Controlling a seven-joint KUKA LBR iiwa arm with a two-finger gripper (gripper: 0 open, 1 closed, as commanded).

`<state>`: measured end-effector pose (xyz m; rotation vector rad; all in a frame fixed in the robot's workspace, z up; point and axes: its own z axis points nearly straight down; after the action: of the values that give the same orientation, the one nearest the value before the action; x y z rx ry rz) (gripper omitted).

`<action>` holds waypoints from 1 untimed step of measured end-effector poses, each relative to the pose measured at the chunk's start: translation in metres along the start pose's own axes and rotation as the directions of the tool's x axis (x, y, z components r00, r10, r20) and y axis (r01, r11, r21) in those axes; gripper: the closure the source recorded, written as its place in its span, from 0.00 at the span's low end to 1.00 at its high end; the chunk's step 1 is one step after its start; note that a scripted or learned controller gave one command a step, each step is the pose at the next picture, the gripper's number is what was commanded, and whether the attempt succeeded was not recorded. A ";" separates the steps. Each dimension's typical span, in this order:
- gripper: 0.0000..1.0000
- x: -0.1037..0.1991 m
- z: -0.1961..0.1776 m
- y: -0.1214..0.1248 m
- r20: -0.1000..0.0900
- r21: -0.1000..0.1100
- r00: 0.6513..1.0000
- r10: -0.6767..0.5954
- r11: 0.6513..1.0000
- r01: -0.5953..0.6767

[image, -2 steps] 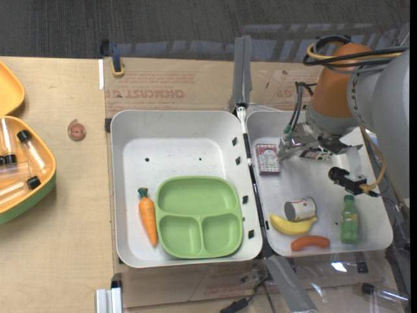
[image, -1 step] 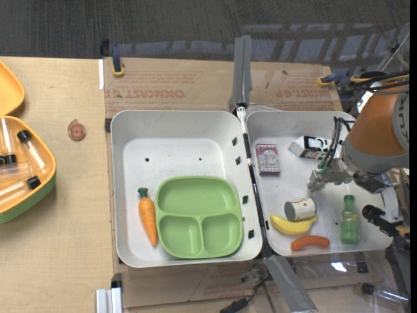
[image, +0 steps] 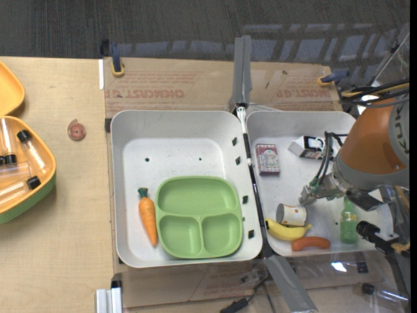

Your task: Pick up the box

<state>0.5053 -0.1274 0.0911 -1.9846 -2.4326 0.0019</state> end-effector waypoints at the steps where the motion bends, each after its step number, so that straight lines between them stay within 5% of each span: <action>1: 1.00 0.034 0.000 -0.022 0.000 0.000 0.999 0.043 0.999 -0.043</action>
<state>0.4767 -0.0982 0.0910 -2.0368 -2.3890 0.0026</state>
